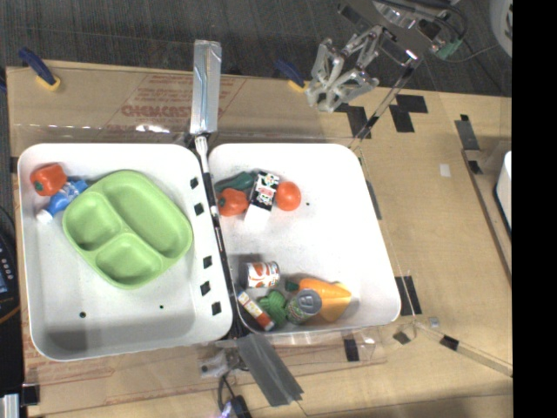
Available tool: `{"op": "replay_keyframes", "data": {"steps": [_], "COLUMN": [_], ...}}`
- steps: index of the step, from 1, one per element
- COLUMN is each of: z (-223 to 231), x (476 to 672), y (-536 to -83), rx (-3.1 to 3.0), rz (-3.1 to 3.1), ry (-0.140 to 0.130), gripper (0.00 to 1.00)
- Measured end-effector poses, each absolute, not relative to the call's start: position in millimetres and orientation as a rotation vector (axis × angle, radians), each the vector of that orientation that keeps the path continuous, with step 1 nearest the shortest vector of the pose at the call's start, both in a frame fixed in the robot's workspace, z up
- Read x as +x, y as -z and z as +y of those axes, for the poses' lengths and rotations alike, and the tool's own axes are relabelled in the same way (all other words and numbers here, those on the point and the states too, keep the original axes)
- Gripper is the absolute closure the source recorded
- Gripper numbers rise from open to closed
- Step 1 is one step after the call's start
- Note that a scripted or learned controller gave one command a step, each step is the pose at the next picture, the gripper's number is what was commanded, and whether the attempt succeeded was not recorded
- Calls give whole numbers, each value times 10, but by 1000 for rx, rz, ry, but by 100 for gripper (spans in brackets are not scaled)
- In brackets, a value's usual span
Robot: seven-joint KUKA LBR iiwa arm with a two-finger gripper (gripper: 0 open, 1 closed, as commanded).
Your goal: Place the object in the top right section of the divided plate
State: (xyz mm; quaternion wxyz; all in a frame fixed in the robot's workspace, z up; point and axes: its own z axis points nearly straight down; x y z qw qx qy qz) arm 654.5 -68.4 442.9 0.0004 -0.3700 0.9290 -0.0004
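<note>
A green divided plate lies in the left bin, its sections holding nothing. My gripper hangs above the bench beyond the far edge of the right bin, well away from the plate, its fingers spread with nothing between them. In the right bin lie a tomato, a black and white item, a red and green vegetable, and near the front a small can, an orange carrot-like toy and a green piece.
A red toy and a blue toy sit in the left bin's far left corner, beside the plate. A metal divider strip stands between the bins at the back. Blue clamps hold the bench's far edge.
</note>
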Motion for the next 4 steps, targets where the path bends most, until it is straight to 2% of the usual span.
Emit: {"op": "replay_keyframes", "data": {"steps": [1, 2, 3, 4], "z": [-14, 641, 376, 879], "x": [6496, 6563, 6514, 6478], "y": [-4425, -3984, -4425, -4434], "rx": [-1629, -2000, -1982, -2351], "rz": [2686, 2424, 2432, 2075], "ry": [-1, -2, 4, 4], "gripper": [100, 100, 100, 100]}}
